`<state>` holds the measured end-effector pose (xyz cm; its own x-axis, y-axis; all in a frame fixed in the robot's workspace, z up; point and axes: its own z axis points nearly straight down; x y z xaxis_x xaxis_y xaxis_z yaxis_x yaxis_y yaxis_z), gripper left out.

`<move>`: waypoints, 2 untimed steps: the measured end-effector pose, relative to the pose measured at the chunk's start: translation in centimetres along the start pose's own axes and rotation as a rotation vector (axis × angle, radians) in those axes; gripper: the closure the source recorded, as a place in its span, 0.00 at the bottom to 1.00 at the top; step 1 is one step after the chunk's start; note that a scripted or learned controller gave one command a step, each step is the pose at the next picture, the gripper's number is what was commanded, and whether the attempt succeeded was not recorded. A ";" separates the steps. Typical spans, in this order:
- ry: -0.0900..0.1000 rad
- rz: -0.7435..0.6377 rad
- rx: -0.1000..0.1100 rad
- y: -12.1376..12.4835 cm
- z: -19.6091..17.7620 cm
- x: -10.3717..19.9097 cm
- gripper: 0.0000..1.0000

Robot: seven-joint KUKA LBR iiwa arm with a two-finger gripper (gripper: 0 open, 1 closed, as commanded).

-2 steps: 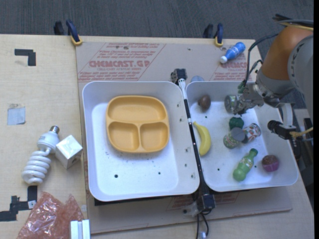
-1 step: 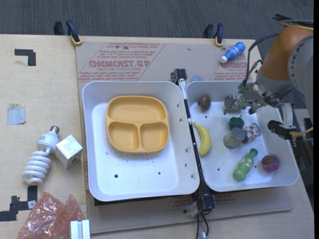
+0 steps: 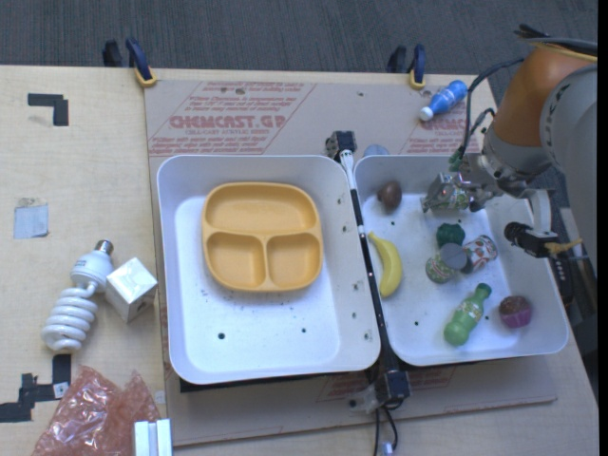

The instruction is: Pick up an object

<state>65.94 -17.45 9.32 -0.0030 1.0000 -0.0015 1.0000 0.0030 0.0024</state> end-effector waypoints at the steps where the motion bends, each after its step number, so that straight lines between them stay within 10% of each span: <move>1: 0.000 0.002 0.000 0.0 0.0 -3.1 0.00; 2: 0.001 0.003 0.002 -3.9 0.0 0.7 0.00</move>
<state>62.06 -16.78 9.29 0.0004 1.0000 -0.0005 1.0000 -0.0004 0.0001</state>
